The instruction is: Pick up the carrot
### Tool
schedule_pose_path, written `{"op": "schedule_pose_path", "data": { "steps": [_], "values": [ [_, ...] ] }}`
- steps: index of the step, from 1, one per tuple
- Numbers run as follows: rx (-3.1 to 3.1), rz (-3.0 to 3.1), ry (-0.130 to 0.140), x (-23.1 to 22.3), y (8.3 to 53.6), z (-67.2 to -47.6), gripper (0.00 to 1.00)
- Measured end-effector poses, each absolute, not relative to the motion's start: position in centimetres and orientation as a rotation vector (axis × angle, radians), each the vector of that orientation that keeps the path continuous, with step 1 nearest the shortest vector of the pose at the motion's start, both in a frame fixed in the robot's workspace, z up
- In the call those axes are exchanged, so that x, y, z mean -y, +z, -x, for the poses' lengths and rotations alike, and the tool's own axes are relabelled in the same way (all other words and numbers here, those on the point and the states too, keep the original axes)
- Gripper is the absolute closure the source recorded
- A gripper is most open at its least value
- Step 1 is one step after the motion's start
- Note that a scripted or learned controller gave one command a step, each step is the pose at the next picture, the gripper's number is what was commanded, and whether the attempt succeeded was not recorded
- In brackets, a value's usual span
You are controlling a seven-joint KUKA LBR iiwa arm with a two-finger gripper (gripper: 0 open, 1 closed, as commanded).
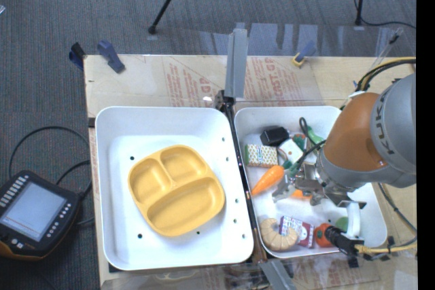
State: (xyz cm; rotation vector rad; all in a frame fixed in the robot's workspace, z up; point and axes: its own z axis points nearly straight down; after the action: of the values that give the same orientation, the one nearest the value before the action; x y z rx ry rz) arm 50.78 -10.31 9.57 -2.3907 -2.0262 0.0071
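1. Right now the carrot [268, 178] lies in the right bin [285, 112], toward its nine o'clock side, tilted with its tip pointing to about eight o'clock and its thick end toward two.
2. Just beside that thick end, at roughly four o'clock from it, sits the gripper [289, 188], low in the bin under the arm's orange band [353, 132]. Whether its jaws are open or closed cannot be told; nothing is seen between them, so the carrot appears ungrasped.
3. Judging by that closeness, the arm is lining up on the carrot rather than lifting it.
4. Clutter crowds the target: a wrapped snack bar [262, 155] at twelve o'clock of the carrot, a black object [274, 135] beyond it, and a round pastry [276, 233] at six.
5. Alone in the left bin [115, 125] is a yellow divided plate [177, 189], well apart from the work.
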Motion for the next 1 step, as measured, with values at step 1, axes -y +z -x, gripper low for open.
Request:
{"op": "schedule_pose_path", "data": {
  "steps": [1],
  "values": [
    [2.27,2.161,0.005,13.04,8.37,-54.02,0.0]
  ]
}}
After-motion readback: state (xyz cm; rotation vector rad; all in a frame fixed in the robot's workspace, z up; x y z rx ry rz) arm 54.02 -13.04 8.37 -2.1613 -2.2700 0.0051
